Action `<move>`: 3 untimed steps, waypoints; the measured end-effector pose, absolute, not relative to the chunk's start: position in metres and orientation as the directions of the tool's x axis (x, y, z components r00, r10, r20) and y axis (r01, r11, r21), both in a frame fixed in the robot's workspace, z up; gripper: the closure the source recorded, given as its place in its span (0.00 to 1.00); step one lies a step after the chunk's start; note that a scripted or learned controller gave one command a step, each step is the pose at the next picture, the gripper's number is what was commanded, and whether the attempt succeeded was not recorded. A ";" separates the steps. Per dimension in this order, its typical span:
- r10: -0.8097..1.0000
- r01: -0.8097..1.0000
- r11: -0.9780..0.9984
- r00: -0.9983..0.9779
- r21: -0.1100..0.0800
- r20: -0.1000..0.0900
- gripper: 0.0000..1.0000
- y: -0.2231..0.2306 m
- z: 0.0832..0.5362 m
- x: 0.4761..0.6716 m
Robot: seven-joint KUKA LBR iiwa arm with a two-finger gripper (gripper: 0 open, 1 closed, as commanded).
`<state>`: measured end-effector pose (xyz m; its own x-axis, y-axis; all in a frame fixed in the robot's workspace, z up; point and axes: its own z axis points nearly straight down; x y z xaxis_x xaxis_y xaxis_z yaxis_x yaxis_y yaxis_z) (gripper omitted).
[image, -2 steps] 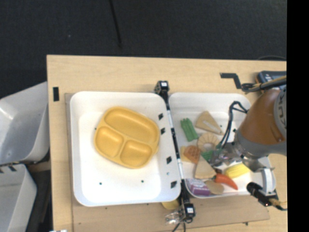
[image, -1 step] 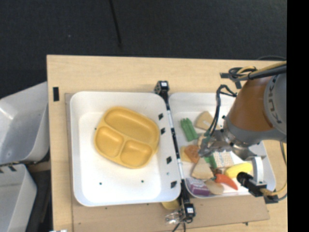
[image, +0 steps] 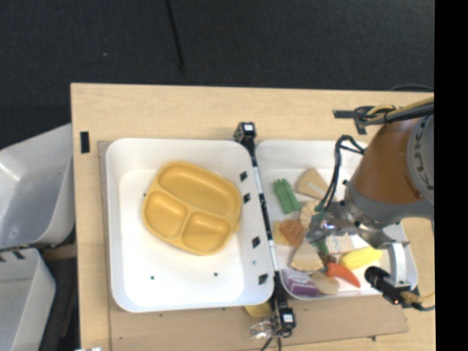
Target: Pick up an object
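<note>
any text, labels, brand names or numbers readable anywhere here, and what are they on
None can be read.
The yellow divided plate in the left bin is plain, with no marking.
The toy food in the right bin, such as the green piece, carries no legible lettering.
The arm shows no readable label.

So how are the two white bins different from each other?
The left bin holds one thing, a yellow divided plate, with bare white floor around it; the right bin is crowded with small food-like pieces, such as a green block and an orange carrot. The arm reaches over the right bin, not the left. Both are shallow, white and side by side.
</note>
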<state>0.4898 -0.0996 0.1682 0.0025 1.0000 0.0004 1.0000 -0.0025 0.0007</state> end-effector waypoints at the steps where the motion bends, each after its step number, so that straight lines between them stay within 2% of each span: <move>1: 1.000 1.000 0.007 -0.007 0.004 0.001 1.00 -0.044 0.203 0.491; 2: 1.000 1.000 0.007 -0.007 0.020 0.001 1.00 -0.005 0.409 0.492; 3: 1.000 1.000 -0.004 0.004 0.001 -0.004 1.00 -0.061 0.394 0.525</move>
<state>0.5252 -0.0609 0.3941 0.0042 1.0000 -0.0038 1.0000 -0.0041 0.0015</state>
